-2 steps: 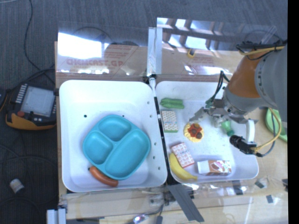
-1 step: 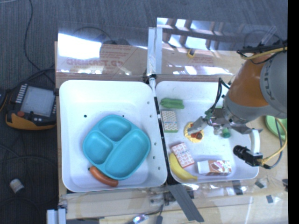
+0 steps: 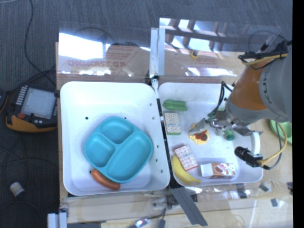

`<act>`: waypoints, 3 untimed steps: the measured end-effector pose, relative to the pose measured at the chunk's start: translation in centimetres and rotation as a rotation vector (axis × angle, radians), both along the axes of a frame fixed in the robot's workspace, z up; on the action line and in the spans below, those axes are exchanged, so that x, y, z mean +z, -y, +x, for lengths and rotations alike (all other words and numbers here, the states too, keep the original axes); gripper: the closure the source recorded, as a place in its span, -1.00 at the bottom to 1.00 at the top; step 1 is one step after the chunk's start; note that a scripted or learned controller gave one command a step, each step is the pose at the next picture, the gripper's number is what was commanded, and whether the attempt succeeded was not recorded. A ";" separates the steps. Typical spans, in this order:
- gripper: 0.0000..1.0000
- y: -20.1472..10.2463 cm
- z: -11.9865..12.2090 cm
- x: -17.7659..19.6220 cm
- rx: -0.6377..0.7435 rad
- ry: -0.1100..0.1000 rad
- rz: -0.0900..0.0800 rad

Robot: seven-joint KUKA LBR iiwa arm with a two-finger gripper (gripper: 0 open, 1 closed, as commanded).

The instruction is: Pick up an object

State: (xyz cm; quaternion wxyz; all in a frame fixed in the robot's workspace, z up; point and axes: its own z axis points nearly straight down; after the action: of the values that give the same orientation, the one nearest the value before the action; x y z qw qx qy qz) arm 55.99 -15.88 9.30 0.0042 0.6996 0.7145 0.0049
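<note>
gripper [image 3: 205,126] hovering in right bin [image 3: 247,177] | finger state: cannot tell | pizza toy [image 3: 199,137] lying just below-left, nearest object | banana [image 3: 183,173] farther down-left

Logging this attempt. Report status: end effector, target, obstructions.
End effector low in right bin, nothing visibly held. Nearest: pizza slice toy, just beside it. Banana, snack packets crowd the bin floor.

Grey arm [image 3: 259,91] bent low, gripper [image 3: 209,124] leftward.

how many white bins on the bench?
2. The left bin holds a blue divided plate; the right bin holds the small food items under the gripper.
</note>
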 end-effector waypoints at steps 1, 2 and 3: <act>-1.00 -0.3 -1.4 -0.3 0.138 0.002 -0.010; -1.00 3.8 1.9 -0.4 0.213 -0.006 0.003; 1.00 3.8 2.0 0.7 0.213 0.000 -0.001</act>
State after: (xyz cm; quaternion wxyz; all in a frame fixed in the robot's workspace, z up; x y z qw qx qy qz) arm 58.04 -19.69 10.02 0.0038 0.6198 0.7847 0.0049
